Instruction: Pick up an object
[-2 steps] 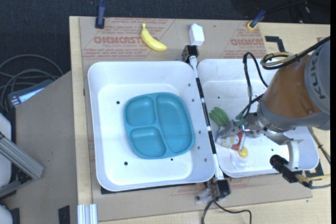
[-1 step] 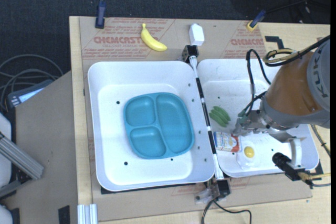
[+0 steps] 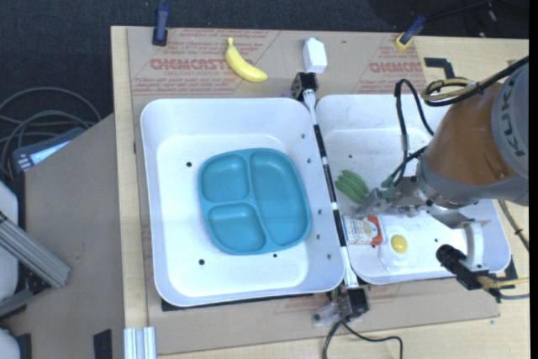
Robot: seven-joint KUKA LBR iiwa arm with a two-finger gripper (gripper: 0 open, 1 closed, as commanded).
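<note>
the bench (image 3: 126, 181) is a tan board that carries everything else. on it the left bin (image 3: 168, 206) sits touching the right bin (image 3: 353, 118) along a shared middle edge. the arm (image 3: 475, 147) leans in over the right bin from its far side, grey with an orange band, cables looping above it. a blue divided plate (image 3: 252, 199) lies flat in the middle of the left bin. the gripper (image 3: 388, 196) hangs low over the right bin's middle, just beside a green object (image 3: 351, 184) that lies toward the shared edge; it may be touching it, but the view is too blurred there to be sure, and i cannot tell whether the fingers are spread or pressed together. nothing shows between them. a small red and white packet (image 3: 363, 229) lies in the right bin near the shared edge, in front of the green object. a small yellow piece (image 3: 398, 245) lies just beside the packet. a banana (image 3: 242, 65) rests on the bench behind the left bin.
</note>
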